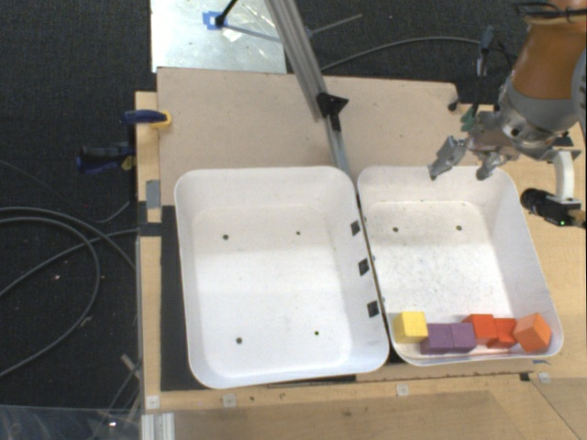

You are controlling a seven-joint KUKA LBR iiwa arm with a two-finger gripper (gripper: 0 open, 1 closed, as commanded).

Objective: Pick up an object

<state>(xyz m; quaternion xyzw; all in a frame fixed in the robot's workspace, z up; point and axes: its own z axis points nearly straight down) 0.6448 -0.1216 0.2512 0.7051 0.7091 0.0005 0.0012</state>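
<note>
1. The hand [466, 160] hangs over the far rim of the right bin [440, 246], at the end of the grey arm [548, 71] with its orange band, which comes in from the right.
2. Its two fingers [444, 161] are spread apart, one toward the left and one toward the right, with nothing between them.
3. The hand is well apart from every block; all of them lie along the near wall of the right bin, at the opposite end from it.
4. From left to right there: a yellow block [411, 325], a purple block [448, 337] just beside it, a red-orange block [492, 329] touching the purple one, and an orange block [533, 333] in the near right corner.
5. The left bin [266, 273] sits beside the right one, their inner rims overlapping along a seam marked by small dark tabs.
6. Both bins rest on a tan counter [248, 117].
7. A slanted metal pole [303, 53] crosses the far part of the counter, and a blue clamp [138, 117] grips its left edge.
8. Grey cables [55, 246] loop over the dark floor at left.
</note>
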